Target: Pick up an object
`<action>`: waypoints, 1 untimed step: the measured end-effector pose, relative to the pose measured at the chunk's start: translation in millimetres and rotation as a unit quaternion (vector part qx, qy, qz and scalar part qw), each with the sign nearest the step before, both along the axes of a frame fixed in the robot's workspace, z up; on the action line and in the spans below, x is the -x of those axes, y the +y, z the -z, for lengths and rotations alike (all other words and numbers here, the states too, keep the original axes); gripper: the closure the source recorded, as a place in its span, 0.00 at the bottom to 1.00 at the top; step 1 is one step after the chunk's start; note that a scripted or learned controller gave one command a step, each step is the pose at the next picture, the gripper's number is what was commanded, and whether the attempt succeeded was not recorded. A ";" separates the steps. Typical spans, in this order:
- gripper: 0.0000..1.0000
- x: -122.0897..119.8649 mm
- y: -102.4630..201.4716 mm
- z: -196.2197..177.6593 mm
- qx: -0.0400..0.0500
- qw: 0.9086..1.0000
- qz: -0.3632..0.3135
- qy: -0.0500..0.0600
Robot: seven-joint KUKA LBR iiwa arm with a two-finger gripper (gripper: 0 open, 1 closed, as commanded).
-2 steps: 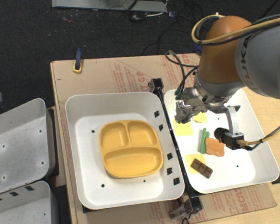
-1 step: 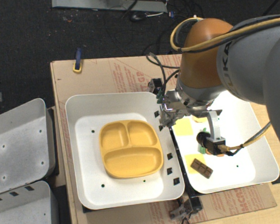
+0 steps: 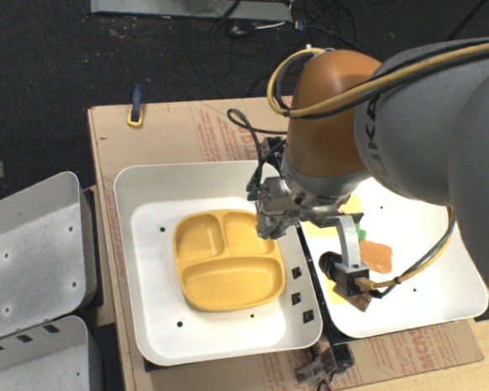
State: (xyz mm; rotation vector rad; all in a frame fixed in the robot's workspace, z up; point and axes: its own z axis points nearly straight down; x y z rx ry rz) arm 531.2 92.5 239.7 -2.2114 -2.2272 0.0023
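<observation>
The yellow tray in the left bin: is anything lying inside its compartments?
The yellow tray has three compartments, and the visible parts look bare. The arm's tool hangs over its upper right corner in the left bin, so that corner is covered.

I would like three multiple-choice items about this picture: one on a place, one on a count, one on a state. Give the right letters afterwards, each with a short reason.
1. Where does the yellow divided plate lie?
A. In the left bin
B. In the right bin
C. On the cardboard outside the bins

2. How many compartments does the plate have?
A. One
B. Three
C. Six

3. How does the plate rest?
A. Flat, open side up
B. Upside down
C. Standing on its edge

Answers:
1. A: the plate rests on the floor of the left bin, while the orange piece lies in the right bin.
2. B: two small sections at the top and one wide section below are visible.
3. A: its hollow compartments face the camera.
</observation>
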 end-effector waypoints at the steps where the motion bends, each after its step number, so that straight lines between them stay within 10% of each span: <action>1: 0.00 -1.2 -2.8 0.0 0.001 1.000 0.003 -0.001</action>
